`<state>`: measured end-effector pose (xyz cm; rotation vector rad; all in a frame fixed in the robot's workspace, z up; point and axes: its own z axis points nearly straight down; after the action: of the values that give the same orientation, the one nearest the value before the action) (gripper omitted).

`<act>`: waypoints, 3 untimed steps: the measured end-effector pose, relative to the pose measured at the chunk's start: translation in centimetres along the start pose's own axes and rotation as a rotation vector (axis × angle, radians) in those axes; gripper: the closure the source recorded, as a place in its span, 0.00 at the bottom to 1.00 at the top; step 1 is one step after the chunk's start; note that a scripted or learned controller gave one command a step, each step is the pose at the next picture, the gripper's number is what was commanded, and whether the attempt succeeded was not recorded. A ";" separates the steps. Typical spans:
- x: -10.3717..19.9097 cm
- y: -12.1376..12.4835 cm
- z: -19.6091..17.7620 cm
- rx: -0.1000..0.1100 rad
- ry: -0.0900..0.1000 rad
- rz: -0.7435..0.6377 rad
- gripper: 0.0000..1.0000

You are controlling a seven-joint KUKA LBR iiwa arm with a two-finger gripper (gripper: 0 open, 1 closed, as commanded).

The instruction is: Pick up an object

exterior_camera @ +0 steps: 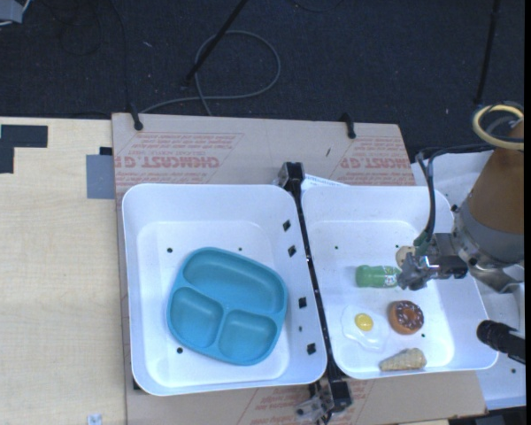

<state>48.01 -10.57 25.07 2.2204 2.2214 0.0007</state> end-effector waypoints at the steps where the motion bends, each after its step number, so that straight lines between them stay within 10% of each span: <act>1: 4.6 2.8 -0.6 0.002 0.002 -0.004 1.00; 3: 14.9 7.8 0.8 0.002 0.002 -0.004 1.00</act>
<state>55.78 4.35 24.30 2.2175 2.2284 -0.0002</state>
